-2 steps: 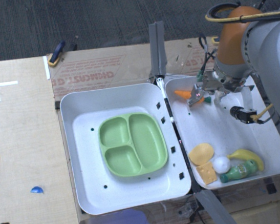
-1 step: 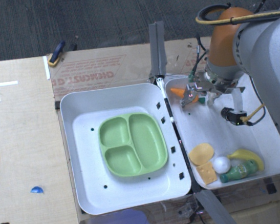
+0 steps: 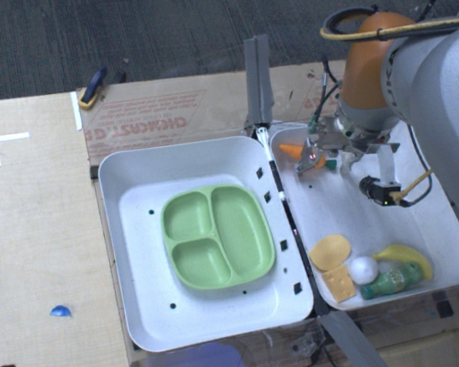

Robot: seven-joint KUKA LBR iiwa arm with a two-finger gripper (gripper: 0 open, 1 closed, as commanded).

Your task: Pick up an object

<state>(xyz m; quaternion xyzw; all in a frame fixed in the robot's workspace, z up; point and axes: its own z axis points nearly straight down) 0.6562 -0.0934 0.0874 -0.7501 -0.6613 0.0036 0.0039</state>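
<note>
Orange carrot [image 3: 293,150] by claw [image 3: 315,156], far corner

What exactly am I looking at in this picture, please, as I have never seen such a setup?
This is one camera fixed above a bench, looking down at a slant. The grey machine with the orange band is a robot arm reaching in from the right; a program moves it to pick things up. Its pincer is low in the far corner of the right bin, right at an orange toy, maybe a carrot; I cannot tell whether it grips it. Near that bin's front lie a yellow disc, a cheese-like slab, a white ball, a banana and a green bottle. The left bin holds a green divided plate.
</note>
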